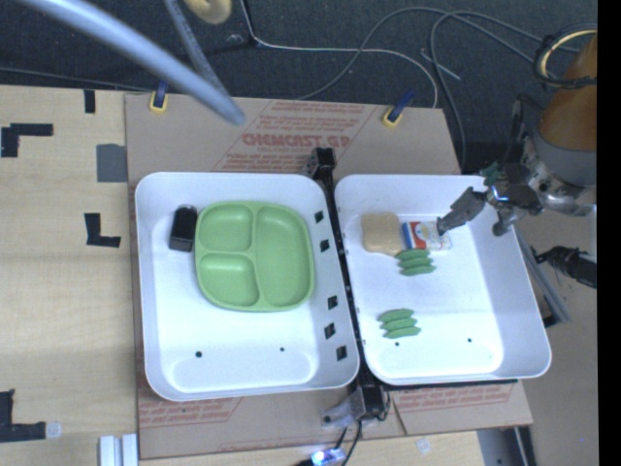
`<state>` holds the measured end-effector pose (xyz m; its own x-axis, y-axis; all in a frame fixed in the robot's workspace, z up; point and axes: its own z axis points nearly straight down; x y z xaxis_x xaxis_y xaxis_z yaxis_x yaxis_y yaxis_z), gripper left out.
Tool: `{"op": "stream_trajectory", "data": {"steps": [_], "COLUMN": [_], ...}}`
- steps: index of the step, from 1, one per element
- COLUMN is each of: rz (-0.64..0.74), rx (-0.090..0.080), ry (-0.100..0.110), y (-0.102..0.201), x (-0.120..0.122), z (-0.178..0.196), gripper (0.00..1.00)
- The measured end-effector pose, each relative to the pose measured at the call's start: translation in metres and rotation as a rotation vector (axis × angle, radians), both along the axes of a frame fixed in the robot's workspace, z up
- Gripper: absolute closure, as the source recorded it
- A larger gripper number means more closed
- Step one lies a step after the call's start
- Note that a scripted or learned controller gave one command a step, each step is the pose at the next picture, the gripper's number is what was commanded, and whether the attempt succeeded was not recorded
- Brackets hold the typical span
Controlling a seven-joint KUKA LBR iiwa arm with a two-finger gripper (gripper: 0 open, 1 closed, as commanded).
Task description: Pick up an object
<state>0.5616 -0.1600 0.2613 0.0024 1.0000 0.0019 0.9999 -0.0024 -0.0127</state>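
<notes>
The right bin point(505, 289) holds a tan block point(380, 232), a small white packet with red and blue print point(424, 234), and two green pea pods, one point(417, 262) just below the packet and one point(398, 323) nearer the front. My gripper point(472, 227) hangs over the bin's right rear part, open, with nothing between its fingers. Its left fingertip point(446, 226) is close to the packet's right end.
In the left bin point(160, 318) lie a green divided plate point(256, 256) and a small black object point(182, 228) beside its left edge. Clips line the wall between the bins point(338, 289). Cables run across the dark floor behind the bench.
</notes>
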Motion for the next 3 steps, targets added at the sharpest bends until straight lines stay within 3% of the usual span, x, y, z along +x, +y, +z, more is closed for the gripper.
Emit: {"op": "stream_trajectory", "data": {"steps": [1,3], "rz": [0.004,0.003], "rx": [-0.002,-0.001], "ry": [-0.011,-0.005], "y": [0.000,-0.002], "x": [0.002,-0.008], "z": [0.006,-0.108], "gripper": [0.00,0.00]}}
